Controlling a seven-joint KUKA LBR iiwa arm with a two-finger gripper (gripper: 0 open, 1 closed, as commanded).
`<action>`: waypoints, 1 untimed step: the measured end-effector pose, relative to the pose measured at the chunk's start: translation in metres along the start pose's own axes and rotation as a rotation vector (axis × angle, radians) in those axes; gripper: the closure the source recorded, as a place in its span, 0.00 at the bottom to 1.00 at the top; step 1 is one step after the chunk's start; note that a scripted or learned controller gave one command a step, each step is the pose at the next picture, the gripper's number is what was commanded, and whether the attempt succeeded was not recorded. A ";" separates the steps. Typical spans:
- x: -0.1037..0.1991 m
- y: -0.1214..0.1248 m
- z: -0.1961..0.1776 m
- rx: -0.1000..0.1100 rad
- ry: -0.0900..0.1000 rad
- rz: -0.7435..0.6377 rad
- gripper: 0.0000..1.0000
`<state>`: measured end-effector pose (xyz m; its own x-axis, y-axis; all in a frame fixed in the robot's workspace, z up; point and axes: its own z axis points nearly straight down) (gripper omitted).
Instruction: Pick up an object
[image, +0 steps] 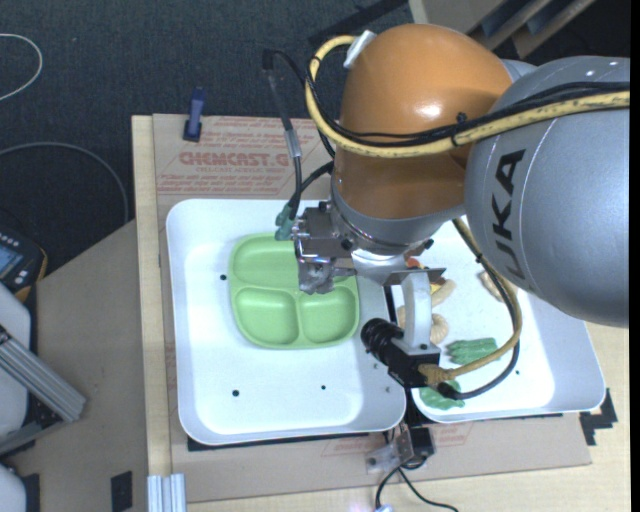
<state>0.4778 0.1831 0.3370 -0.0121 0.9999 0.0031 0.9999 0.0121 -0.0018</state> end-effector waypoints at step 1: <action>-0.006 0.002 -0.012 -0.004 -0.002 0.010 1.00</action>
<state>0.4795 0.1768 0.3490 -0.0017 1.0000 0.0010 1.0000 0.0017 0.0023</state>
